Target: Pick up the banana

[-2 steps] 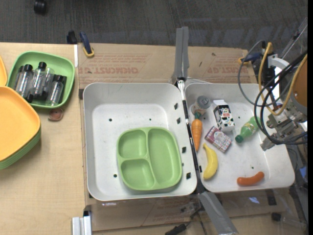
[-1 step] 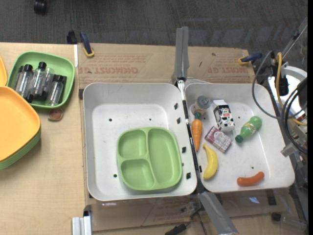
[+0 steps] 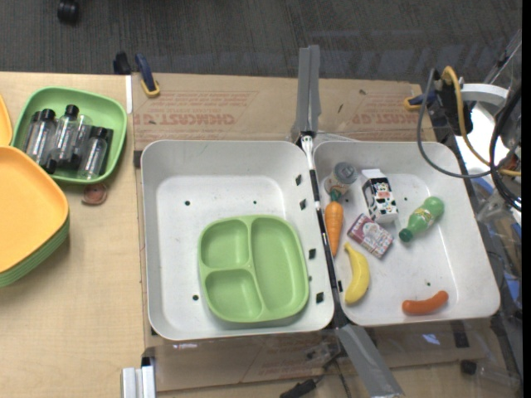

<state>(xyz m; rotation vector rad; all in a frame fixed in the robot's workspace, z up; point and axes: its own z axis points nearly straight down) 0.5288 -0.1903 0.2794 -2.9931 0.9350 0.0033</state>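
Two bins; banana (image 3: 358,275) lies in right bin (image 3: 473,255) beside carrot (image 3: 333,225), touching pink packet (image 3: 370,236); claw state: cannot tell.

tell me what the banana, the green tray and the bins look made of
Banana: probably plastic, smooth yellow with a faint sheen. Green tray: likely moulded plastic, matte, one even colour with rounded dividers. Bins: seemingly thin white plastic, slightly glossy rims.

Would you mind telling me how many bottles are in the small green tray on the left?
3, side by side in the green tray: left bottle, middle bottle, right bottle. Others may be hidden.
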